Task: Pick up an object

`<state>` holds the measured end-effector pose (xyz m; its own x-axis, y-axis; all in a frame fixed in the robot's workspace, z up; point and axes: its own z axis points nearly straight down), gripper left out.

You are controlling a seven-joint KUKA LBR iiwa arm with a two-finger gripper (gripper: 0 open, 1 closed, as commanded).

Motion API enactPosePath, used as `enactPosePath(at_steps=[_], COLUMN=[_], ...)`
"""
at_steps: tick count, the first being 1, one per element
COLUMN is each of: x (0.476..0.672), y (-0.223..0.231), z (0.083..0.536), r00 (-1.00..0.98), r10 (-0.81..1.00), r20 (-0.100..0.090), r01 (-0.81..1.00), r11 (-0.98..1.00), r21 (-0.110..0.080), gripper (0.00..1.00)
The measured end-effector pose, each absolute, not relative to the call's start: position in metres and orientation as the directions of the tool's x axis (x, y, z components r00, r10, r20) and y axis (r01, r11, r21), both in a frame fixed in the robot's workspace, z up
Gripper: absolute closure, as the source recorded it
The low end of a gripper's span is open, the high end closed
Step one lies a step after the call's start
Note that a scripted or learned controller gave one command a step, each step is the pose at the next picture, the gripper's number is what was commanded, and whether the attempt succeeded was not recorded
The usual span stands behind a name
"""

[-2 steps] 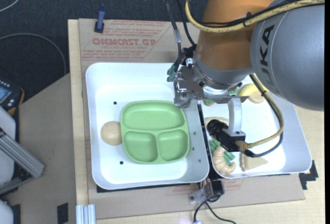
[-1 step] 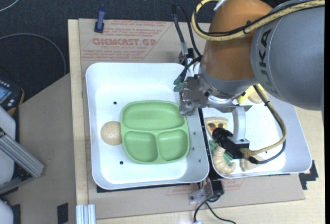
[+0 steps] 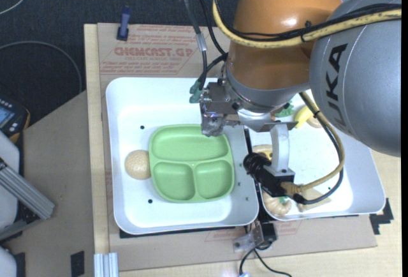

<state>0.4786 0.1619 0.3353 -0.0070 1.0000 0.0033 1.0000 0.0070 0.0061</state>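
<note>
I see the gripper [image 3: 213, 121] over the far right rim of the green divided tray [image 3: 191, 163] in the left bin [image 3: 124, 103]. I cannot tell its state. The tray lies below and leftward, long axis across the bin. A beige ball [image 3: 136, 164] touches its left edge; clearance is tight.
</note>
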Motion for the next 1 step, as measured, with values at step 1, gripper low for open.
enactPosePath(at_steps=[1], x=[0.4769], y=[0.1015], z=[0.1967], r00=[0.008], r10=[1.0], r20=[-0.005], r01=[1.0], r11=[-0.008], r21=[-0.015], gripper=[1.0])
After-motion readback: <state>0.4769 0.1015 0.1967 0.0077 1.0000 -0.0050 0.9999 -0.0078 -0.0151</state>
